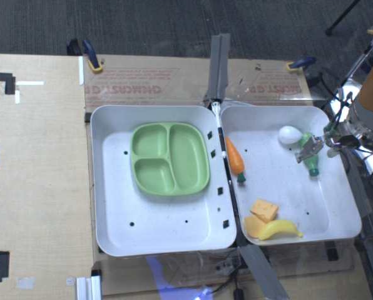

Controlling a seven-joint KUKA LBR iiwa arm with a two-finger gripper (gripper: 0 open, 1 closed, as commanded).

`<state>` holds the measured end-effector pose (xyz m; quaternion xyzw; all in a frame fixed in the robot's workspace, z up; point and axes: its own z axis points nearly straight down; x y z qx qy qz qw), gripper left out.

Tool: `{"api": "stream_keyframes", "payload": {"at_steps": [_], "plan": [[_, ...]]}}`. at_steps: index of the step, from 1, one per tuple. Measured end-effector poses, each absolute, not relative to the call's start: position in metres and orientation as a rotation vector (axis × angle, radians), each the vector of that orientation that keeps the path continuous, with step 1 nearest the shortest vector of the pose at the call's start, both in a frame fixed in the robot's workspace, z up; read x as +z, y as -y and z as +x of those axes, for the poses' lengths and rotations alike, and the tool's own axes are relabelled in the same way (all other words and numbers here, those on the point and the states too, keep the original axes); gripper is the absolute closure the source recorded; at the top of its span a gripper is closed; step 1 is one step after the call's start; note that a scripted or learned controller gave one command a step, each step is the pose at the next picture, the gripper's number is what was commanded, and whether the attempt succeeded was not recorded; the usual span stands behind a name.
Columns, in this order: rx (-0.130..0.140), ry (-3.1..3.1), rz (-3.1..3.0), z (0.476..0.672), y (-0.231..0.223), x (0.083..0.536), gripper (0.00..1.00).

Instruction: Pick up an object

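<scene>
The right bin [337, 227] holds an orange carrot [235, 157] by its left wall, a white egg [290, 134] at the back, a yellow cheese wedge [264, 209] and a banana [279, 230] at the front. A small green bottle [313, 165] lies near the bin's right side. My gripper [309, 149] reaches in from the right and hangs low right over the upper part of that bottle, just right of the egg. I cannot tell whether it touches the bottle.
The left bin [111, 217] bears a light green divided plate [171, 159] in its back half. A ridge [223, 167] separates the two bins. The arm's wrist and cables [352, 130] stand over the right bin's right rim.
</scene>
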<state>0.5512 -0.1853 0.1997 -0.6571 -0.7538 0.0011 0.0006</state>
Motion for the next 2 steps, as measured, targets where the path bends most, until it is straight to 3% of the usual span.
{"api": "stream_keyframes", "payload": {"at_steps": [1,2], "plan": [[0.000,2.226,-2.218,0.566,0.207,0.092,0.00],[0.001,2.085,-2.352,0.654,0.167,0.093,0.00]]}}
